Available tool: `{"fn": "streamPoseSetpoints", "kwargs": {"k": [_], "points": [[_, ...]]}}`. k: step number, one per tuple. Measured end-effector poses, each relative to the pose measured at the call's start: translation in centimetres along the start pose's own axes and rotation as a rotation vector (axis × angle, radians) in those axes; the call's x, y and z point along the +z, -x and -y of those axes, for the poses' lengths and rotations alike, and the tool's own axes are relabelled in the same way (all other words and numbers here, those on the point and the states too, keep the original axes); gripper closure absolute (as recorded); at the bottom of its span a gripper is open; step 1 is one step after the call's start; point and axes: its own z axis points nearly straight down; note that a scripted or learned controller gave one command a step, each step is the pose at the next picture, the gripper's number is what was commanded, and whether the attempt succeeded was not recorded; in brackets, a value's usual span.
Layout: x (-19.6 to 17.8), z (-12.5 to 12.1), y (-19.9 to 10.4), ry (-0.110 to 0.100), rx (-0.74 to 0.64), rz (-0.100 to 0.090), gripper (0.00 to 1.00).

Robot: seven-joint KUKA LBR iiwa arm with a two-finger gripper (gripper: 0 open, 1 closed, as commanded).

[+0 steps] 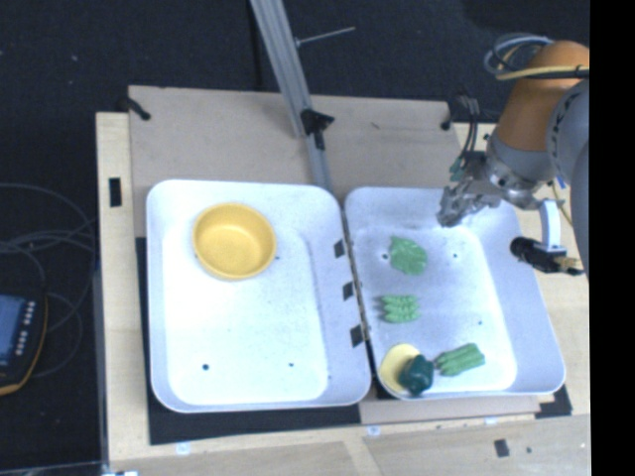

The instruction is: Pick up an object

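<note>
Four small things lie in the right bin (516,296). Nearest the arm is a green leafy piece (407,256), at about 11 o'clock from the bin's middle. Toward 6 o'clock from it rests a second green piece (399,308), ridged like a bunch of pods. At the bin's near edge a small yellow cup (396,364) lies at roughly 7 o'clock, with a dark green object (418,374) touching it, and just beside those, toward 3 o'clock, a third green piece (459,359) lies tilted.

The claw (454,211) hangs over the far part of the right bin, at about 1 o'clock from the leafy piece and apart from it. Nothing shows between its tips; whether they are spread or pressed together cannot be told at this angle.

In the left bin (238,365) a yellow bowl (234,240) sits upright at about 11 o'clock. Both bins rest side by side on the tabletop (218,127).
</note>
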Motion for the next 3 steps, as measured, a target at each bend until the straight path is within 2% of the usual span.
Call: {"fn": "streamPoseSetpoints", "kwargs": {"k": [1, 2, 3], "points": [[-5.5, 0.6, 0.8, 0.003, 0.0, -0.001, 1.0], [-11.6, -0.1, 0.3, 0.004, 0.0, -0.001, 1.0], [-12.6, -0.1, 0.4, -0.001, 0.0, -0.002, 1.0]]}}
